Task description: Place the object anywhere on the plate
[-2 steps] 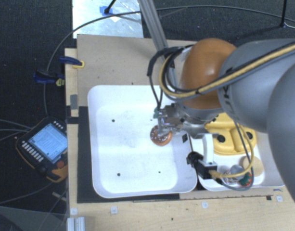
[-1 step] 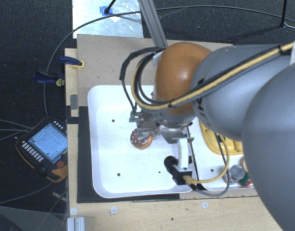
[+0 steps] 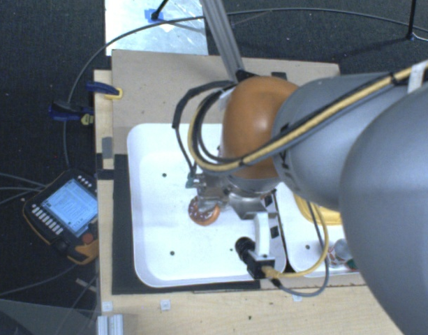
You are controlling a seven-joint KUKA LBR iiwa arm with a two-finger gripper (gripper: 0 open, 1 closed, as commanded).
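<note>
Since the arm [image 3: 360, 138] with its orange band [image 3: 252, 128] covered the right half of the bench, the camera view gave a clear look at the left bin [image 3: 154, 250] alone. The gripper [image 3: 214, 197] hung over the middle of that bin. Its lower end sat under the wrist, so I could not tell whether it was released or clenched.

The brown ring [image 3: 203, 213] lay flat on the bin floor, just below and to the left of the gripper. Whether the two touched could not be judged. Bare white floor lay open on the ring's left and toward the near edge. The left rim and both left corners were well apart from it.

The yellow plate [image 3: 325, 217] showed as a curved sliver in the right bin [image 3: 303, 251], mostly hidden by the arm. The ring and the plate were in separate bins, with the two bins' adjoining walls between them.

Beyond the bins the brown bench board [image 3: 158, 82] ran to its far edge, with blue clamps [image 3: 95, 88] at its left side. A pendant [image 3: 63, 211] with a lit screen lay off the bench to the left.
</note>
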